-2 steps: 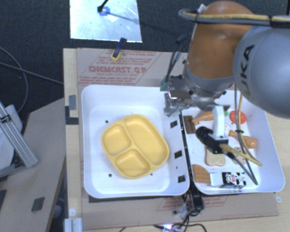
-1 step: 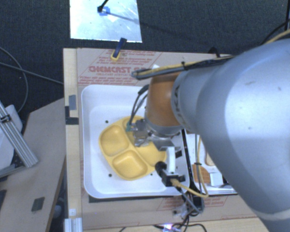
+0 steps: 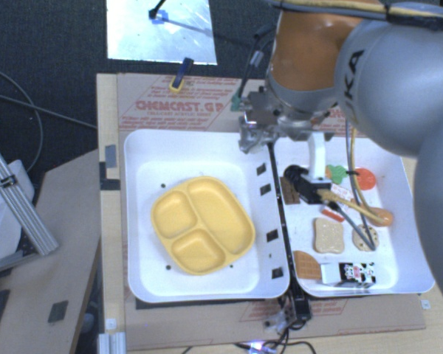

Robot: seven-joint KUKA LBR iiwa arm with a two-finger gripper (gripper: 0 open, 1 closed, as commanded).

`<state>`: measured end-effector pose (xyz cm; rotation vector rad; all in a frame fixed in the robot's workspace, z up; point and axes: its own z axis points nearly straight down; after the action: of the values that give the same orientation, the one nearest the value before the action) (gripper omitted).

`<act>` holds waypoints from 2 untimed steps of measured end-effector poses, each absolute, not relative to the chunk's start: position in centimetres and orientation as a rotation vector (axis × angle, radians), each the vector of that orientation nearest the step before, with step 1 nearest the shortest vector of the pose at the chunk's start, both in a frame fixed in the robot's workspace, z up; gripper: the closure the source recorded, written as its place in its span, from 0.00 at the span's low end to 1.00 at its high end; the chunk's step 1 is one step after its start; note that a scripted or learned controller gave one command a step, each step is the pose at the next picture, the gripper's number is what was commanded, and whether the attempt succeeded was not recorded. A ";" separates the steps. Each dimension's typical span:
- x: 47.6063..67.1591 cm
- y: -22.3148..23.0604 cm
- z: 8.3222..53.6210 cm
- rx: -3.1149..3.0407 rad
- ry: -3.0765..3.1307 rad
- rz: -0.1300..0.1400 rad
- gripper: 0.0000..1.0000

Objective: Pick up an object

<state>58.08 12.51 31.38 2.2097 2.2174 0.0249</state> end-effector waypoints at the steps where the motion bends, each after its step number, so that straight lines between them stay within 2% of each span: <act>1: 59.7 23.1 15.3 2.213 2.240 -0.007 1.00; 2: 65.4 20.6 22.6 2.218 2.216 0.013 1.00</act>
<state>65.43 20.57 22.61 2.2175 2.2163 0.0132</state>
